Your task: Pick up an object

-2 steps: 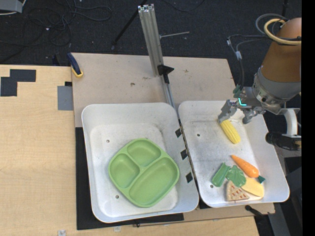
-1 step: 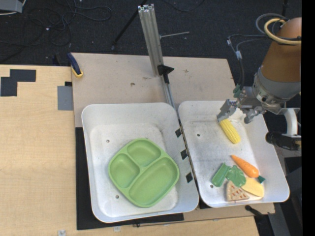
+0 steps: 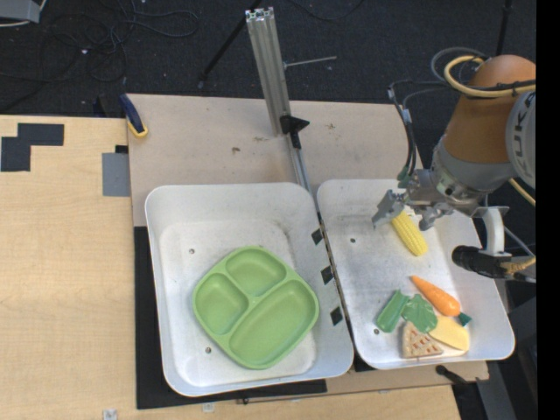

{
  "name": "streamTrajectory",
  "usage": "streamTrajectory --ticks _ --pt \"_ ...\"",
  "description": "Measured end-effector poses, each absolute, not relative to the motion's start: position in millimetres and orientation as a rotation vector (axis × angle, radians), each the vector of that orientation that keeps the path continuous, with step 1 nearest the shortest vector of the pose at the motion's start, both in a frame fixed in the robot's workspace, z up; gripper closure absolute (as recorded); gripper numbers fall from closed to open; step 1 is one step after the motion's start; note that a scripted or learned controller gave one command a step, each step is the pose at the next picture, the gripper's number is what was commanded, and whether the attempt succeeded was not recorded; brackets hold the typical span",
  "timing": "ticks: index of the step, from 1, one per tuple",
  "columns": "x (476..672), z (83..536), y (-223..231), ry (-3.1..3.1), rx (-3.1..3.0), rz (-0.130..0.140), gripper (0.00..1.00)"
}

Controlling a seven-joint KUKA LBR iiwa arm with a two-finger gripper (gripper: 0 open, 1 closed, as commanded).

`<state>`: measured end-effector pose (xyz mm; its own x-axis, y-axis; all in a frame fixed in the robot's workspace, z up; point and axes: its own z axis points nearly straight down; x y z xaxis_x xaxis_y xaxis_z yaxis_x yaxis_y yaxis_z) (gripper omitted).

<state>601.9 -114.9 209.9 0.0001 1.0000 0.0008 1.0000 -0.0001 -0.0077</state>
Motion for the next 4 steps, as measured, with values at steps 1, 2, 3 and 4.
streamTrajectory --ticks 1,2,3,4 --pt "600.3 159 -125 -2.216 -2.218 0.008 0.0" --pt "596.5 109 -116 -2.214 -2.22 0.006 0.0" --pt "597.0 121 -117 -2.21 -2.226 0.006 1.0" --pt "605.4 175 -111 -2.224 -2.221 -0.003 1.0"
